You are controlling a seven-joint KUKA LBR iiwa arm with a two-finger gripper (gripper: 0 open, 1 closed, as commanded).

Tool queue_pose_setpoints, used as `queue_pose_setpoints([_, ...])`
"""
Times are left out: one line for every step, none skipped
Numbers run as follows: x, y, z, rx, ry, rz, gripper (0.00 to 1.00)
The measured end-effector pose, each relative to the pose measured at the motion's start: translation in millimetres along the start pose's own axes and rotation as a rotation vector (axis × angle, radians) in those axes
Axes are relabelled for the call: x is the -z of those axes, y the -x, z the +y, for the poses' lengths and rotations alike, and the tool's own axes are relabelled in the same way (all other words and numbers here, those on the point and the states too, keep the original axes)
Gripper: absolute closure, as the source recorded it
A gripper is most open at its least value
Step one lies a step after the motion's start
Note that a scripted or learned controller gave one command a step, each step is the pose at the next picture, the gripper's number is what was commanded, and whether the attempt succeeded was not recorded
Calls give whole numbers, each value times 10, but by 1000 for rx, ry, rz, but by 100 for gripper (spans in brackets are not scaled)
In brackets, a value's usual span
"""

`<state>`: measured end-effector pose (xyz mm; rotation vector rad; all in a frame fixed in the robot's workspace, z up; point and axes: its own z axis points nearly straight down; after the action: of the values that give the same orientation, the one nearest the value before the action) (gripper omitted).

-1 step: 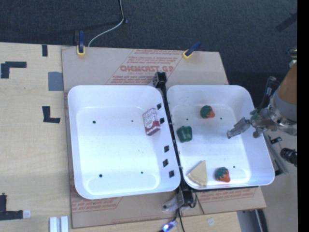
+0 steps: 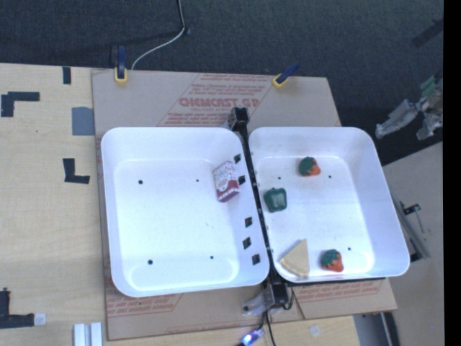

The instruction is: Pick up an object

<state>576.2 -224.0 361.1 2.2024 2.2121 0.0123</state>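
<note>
Objects scattered: red-white carton frame centre, green piece just right; gripper upper right, finger state impossible to tell; risks clipping bin wall between.

A pale wooden bench marked with black tape pieces lies under a brown cardboard sheet, clamped at 12 o'clock; dark grey carpet stretches beyond.

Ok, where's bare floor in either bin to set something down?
Left bin: nearly all bare; only the carton by the divider. Right bin: crowded along the left and front by the green block, wedge and two strawberries; free patch centre-right.
</note>
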Motion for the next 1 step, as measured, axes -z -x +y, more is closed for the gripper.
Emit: queue_pose_setpoints([1673, -324, 500, 2, -1, 2, 0])
